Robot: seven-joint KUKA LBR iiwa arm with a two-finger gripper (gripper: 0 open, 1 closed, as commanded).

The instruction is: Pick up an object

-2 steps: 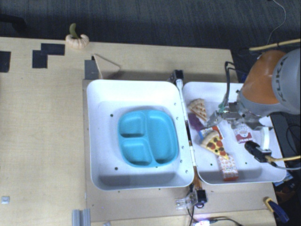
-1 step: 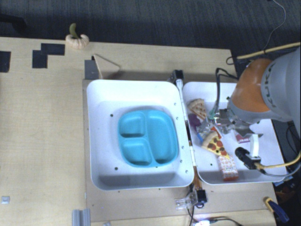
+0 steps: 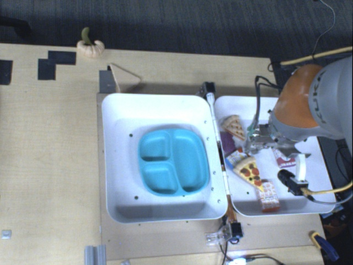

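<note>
The right bin (image 3: 314,203) holds several small items. A toy pizza slice (image 3: 249,173) lies near the middle, with a paler wedge-shaped slice (image 3: 234,127) at the back left. A dark purple piece (image 3: 227,143) rests against the left wall, and a red and white packet (image 3: 268,196) sits at the front. My gripper (image 3: 255,143) is down in this bin, just right of the purple piece and above the pizza slice. The arm's wrist covers what lies under it. I see nothing clearly held.
The left bin (image 3: 118,203) holds a blue divided plate (image 3: 174,160). A small card (image 3: 285,159) lies beside the arm in the right bin. On the bench at the back left sits a small gourd (image 3: 89,47), near black tape marks (image 3: 55,64).
</note>
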